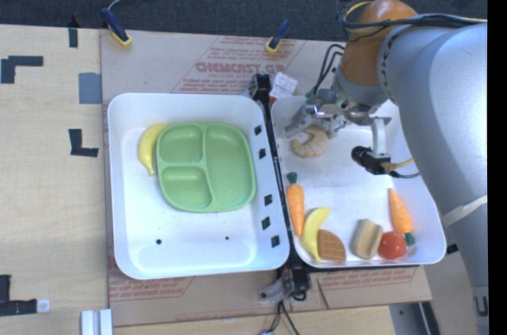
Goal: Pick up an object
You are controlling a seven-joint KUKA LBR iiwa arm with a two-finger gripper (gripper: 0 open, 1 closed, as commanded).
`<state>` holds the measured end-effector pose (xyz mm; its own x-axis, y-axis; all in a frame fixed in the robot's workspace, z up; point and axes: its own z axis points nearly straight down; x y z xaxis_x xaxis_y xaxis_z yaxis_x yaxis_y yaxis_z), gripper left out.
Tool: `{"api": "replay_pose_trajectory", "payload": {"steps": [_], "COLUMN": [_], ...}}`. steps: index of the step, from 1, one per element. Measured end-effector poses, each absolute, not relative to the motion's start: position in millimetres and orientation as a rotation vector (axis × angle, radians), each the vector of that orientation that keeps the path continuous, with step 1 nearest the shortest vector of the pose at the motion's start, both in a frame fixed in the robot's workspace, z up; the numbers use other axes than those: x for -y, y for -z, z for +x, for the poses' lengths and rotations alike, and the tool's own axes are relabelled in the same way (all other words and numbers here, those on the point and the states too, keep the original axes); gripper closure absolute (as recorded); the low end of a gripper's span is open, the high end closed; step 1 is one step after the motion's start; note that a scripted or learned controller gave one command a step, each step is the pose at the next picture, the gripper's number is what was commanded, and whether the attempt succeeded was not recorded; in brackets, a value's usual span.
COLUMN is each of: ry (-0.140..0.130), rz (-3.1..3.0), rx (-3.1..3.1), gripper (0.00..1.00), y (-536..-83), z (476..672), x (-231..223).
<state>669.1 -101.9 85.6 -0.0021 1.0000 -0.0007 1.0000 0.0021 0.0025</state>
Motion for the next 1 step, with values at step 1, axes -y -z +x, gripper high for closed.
{"api": "replay_pose_trajectory", "payload": {"steps": [1], "ry": [0.000], "rz": [2.218], "rx": [-2.221], "gripper": [0.00], "y": [-85.5], "z": [668.9], "x": [98.9]}}
